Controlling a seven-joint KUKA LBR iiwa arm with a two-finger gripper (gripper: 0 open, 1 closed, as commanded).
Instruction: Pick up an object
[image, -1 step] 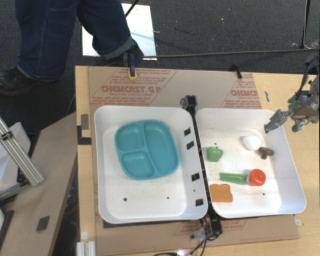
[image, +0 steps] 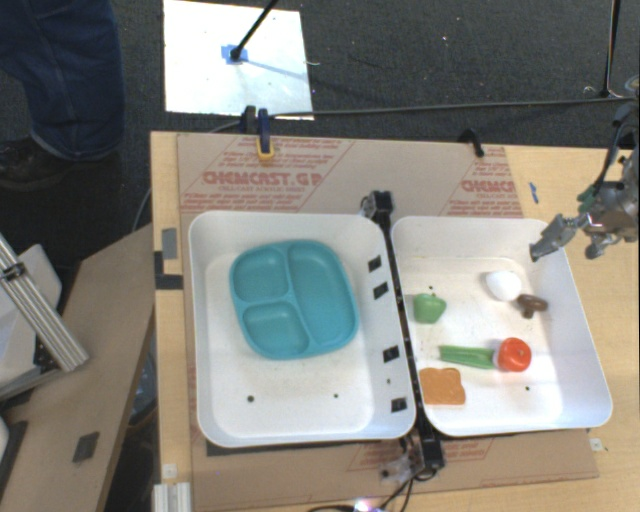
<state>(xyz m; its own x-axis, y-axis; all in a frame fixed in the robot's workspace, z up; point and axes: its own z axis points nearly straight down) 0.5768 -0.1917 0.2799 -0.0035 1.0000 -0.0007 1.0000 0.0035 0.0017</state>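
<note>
Looking down through the camera view, we see the grey two-finger claw (image: 567, 237) hanging at the far right corner of the right shallow white plastic bin (image: 585, 400), its two fingers pointing out toward the bin's middle. We see them spread a little, with nothing between them.

We take that right bin as our landmark. Inside it, nearest the claw, a small white rounded egg-like object (image: 502, 285) lies just below and to the left of the fingertips, near but apart from them. Just beside the white piece, on its near right, sits a small brown lump (image: 532, 304). Farther toward the bin's near edge lies a red round tomato-like toy (image: 514, 355), touching the end of a long green vegetable-shaped toy (image: 466, 355), whose long axis runs across the bin from left to right. A small green pepper-like toy (image: 429, 308) stands nearer the bin's left wall, and an orange flat toast-like piece (image: 442, 386) lies at the near left corner.

Beyond the bin's left wall, the second white bin (image: 215, 300) bears a teal divided plastic plate (image: 294, 298).

We judge that the coming move turns on one relation: the white piece is the closest candidate, lying down and leftward from the claw, so a short descent inward would bring the fingers over it.
</note>
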